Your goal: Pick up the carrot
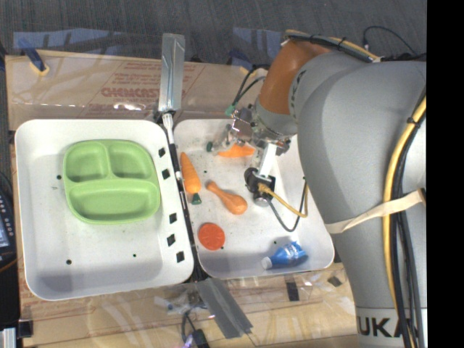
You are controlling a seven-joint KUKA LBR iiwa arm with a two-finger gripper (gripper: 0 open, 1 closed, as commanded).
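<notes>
An orange carrot (190, 175) with a small green stem end lies in the right bin (312, 227), close to its left wall and pointing away from the camera. My gripper (240, 133) is down at the far middle of that bin, to the right of the carrot and apart from it. Right beneath the gripper is another orange piece (235, 151), partly hidden by the gripper. I cannot make out whether the gripper touches that piece.
In the right bin there are also an orange club-shaped item (228, 198), a red-orange disc (211, 235) and a blue object (285, 254) near the front. A green divided plate (111, 180) sits in the left bin (43, 259). The arm's bulk covers the right bin's right side.
</notes>
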